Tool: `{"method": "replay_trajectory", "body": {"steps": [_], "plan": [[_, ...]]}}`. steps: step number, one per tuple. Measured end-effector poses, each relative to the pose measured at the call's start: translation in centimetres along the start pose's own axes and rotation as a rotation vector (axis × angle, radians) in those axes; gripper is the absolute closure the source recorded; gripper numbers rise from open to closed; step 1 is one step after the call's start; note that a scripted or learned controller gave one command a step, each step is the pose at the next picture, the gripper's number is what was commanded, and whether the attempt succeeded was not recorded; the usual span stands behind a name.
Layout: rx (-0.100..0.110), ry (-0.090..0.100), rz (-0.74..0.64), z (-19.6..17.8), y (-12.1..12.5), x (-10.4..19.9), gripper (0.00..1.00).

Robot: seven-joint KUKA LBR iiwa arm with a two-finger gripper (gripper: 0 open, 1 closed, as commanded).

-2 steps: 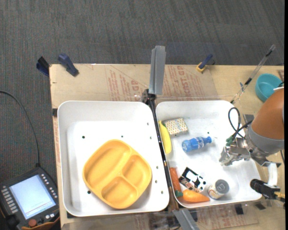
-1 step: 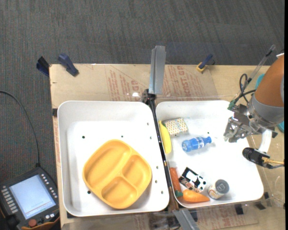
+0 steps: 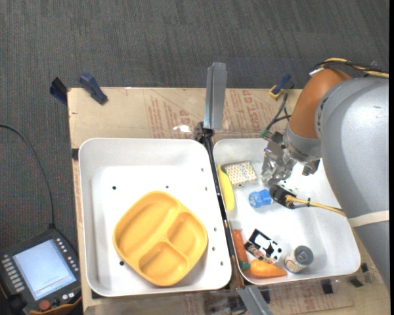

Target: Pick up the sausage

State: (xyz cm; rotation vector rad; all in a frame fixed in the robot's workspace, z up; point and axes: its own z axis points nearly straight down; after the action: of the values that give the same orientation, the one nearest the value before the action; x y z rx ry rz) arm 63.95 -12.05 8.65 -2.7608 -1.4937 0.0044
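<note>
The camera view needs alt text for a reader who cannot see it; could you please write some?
A grey robot arm's gripper hangs over the right white bin, above a blue toy, while a reddish sausage lies by the bin's left wall. The left white bin holds a yellow divided plate.

Two shallow white bins side by side on a bench. In the left bin (image 3: 95, 176), a yellow three-compartment tray (image 3: 161, 237), tilted, toward the near edge. In the right bin (image 3: 328, 254), a gripper (image 3: 276, 169) low by the far edge, just beside a waffle-patterned block (image 3: 240, 172) and a blue object (image 3: 259, 199). Along the left wall, a yellow piece (image 3: 227, 190) and, nearer the front, a reddish sausage (image 3: 239, 244). At the near edge, a carrot (image 3: 267, 268), a black-and-white item (image 3: 264, 247), a small can (image 3: 301, 257).
</note>
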Motion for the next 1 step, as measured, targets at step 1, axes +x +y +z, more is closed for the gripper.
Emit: {"method": "replay_trajectory", "body": {"steps": [1], "plan": [[0.004, 0.000, 0.056, 0.12, -7.58, -3.47, 1.00]]}}
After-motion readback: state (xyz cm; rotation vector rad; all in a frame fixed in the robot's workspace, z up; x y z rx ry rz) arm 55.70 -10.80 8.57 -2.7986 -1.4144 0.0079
